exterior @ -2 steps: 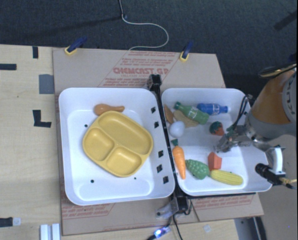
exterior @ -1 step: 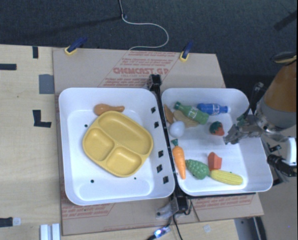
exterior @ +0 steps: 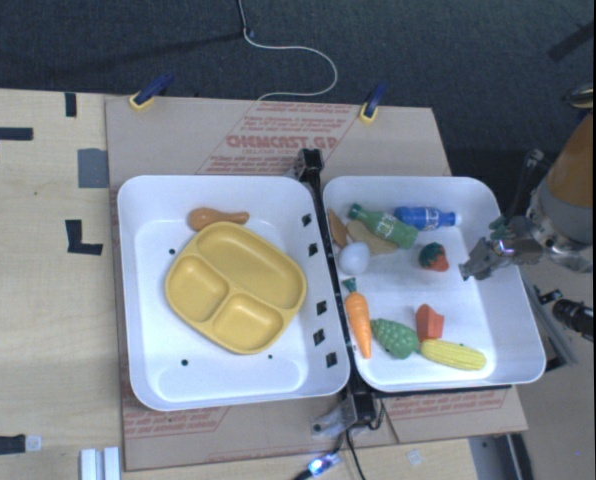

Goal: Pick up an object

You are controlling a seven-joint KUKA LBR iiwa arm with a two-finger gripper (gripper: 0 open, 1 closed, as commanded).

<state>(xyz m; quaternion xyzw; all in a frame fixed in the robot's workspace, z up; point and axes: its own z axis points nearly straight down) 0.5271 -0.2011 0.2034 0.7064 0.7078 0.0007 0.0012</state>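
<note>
Step in hand: approach, as I judge it; nothing is lifted yet and no object sits between the jaws.
Gripper (exterior: 481,264): at the right rim of the right bin (exterior: 513,353), just over its edge, on the arm coming in from the bench's right side.
Jaws: dark and small against the rim; I cannot tell whether they stand wide or narrow.
Right bin contents, far edge: a green bottle (exterior: 383,226) and a blue bottle (exterior: 425,216) lying end to end, with a tan piece (exterior: 340,230) and a white ball (exterior: 354,258) by the wall shared with the other bin.
Right bin contents, middle: a small red and green fruit (exterior: 434,257), the nearest thing to the gripper, lying apart from its neighbours.
Right bin contents, near edge: a carrot (exterior: 358,324) along the shared wall, a green knobbly vegetable (exterior: 395,337), a red piece (exterior: 429,321) and a corn cob (exterior: 453,355) close together.
Left bin (exterior: 143,258): a yellow divided plate (exterior: 236,286) in the middle, a drumstick (exterior: 216,217) touching its far rim.
Likely target: my guess is the small red and green fruit, since it is closest and stands clear.
Next move calls for: moving inward from the rim over the chosen object, opening enough to span it, then descending straight.
Risk: the near-edge cluster is crowded, so a grasp there could catch two things or push one aside.
</note>
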